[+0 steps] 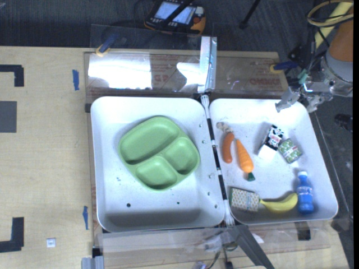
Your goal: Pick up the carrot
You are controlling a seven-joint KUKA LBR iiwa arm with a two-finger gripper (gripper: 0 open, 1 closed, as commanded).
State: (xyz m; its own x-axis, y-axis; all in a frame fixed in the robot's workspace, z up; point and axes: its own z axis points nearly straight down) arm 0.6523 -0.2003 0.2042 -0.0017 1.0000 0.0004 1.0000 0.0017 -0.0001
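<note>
Orange carrot (pixel 243 157) | tapered, green-tipped, lying slanted in right bin (pixel 322 150) | fingers (pixel 287 102) state: cannot tell

carrot (pixel 243 157) in right bin (pixel 322 167), hand (pixel 287 102) above

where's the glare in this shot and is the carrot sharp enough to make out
Camera view: strong glare on the clear panel behind the left bin; the carrot in the right bin is soft-edged but readable, evenly lit; the gripper at the far corner is blurred.
</note>
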